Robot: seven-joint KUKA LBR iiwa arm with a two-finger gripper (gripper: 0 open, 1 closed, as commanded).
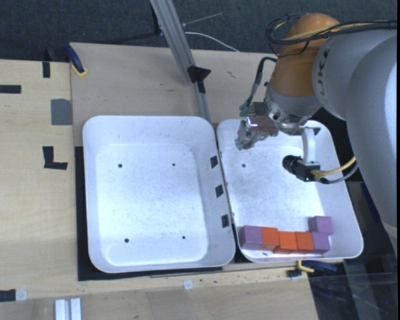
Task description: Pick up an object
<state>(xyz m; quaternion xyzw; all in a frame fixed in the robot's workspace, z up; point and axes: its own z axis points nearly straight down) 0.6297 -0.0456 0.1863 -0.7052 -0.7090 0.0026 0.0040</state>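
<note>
Several small blocks lie in a row along the near edge of the right bin [280, 179]: a purple block [253, 236] at the left, orange blocks [287, 240] in the middle, and a purple block [321, 225] at the right end. My gripper [247, 139] hangs over the far left corner of the right bin, well away from the blocks. Nothing shows between or under its tip.
The left bin [150, 192] sits beside the right one, their rims touching. A slanted metal rod [177, 39] with a black clamp crosses the bench behind the bins. A black cable plug [300, 167] hangs from the arm over the right bin.
</note>
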